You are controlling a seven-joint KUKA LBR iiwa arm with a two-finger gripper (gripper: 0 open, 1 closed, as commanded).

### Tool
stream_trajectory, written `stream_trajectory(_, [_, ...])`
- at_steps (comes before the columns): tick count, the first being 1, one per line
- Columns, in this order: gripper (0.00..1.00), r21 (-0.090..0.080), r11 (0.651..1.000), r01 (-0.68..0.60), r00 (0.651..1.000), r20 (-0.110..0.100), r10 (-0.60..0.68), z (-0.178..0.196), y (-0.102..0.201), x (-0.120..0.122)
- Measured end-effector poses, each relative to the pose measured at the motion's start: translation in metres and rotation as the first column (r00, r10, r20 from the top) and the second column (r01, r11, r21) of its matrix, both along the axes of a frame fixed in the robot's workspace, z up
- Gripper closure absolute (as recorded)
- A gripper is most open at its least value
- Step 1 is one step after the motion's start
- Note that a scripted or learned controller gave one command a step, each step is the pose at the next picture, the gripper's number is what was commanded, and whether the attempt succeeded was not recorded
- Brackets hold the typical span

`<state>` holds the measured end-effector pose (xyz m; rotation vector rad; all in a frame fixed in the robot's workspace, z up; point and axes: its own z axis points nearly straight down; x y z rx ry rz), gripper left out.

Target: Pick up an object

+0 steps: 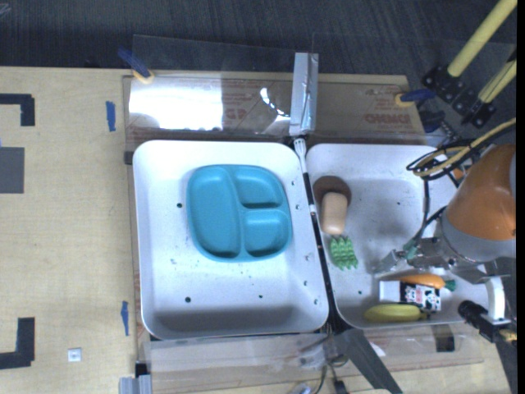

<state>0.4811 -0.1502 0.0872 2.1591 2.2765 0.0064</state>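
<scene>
- Camera view: the left bin (156,220) holds a blue divided plate (239,210), lying flat near its middle.
- The right bin (373,167) holds a wooden brush (334,206) with a brown head by its left wall, and a green studded block (344,252) just below that.
- A yellow banana (392,312) lies along the near wall, touching a black-and-white carton (422,295) with an orange piece (424,280) on top.
- The gripper (410,255) hangs over the right bin's right side, just above the carton; its jaw opening cannot be told, and nothing shows in its grasp.

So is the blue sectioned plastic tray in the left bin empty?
Empty: the blue sectioned plastic tray shows bare blue in all of its compartments.
</scene>
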Motion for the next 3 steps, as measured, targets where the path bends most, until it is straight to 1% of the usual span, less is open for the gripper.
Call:
stream_trajectory(1, [0.0, -0.001, 0.966, 0.259, 0.966, -0.001, -0.259, 0.0, -0.004, 0.036])
stream_trajectory(2, [0.0, 0.001, 0.977, 0.213, 0.977, 0.0, -0.213, 0.0, 0.016, 0.0])
stream_trajectory(3, [0.0, -0.003, 0.994, -0.111, 0.994, 0.0, 0.111, 0.0, -0.026, 0.074])
